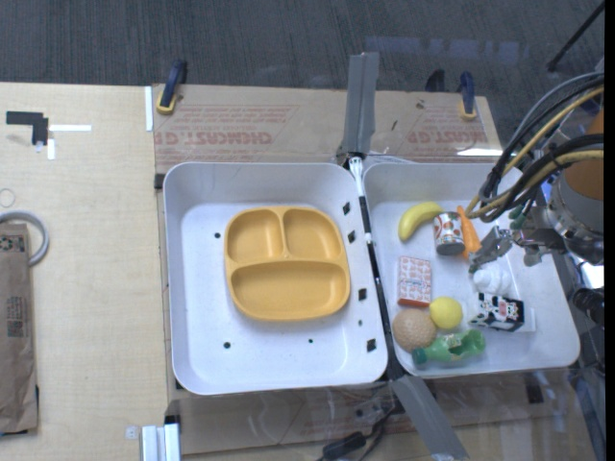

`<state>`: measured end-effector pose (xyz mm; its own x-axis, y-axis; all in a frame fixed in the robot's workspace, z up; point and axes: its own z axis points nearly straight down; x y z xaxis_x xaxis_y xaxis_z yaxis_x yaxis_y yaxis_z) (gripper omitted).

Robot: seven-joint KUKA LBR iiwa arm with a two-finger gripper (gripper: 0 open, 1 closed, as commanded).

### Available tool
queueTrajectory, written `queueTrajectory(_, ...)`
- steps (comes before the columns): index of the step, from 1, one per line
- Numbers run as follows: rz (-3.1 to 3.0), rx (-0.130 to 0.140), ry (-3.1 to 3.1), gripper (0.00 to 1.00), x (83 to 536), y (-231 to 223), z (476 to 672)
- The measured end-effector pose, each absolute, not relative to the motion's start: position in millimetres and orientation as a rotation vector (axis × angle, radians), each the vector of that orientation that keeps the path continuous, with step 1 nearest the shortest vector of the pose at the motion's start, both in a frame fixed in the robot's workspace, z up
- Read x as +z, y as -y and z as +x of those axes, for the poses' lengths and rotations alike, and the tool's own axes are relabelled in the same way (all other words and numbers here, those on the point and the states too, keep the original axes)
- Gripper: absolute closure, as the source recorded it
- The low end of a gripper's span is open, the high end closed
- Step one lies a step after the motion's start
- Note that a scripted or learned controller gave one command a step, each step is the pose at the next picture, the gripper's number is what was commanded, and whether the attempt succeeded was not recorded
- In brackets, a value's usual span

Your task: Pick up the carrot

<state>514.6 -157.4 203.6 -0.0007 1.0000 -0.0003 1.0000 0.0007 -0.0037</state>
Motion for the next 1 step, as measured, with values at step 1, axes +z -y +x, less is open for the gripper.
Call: queueTrajectory(1,-2.132,0.003,2.309,0.00,241.8,188.0,597.3)
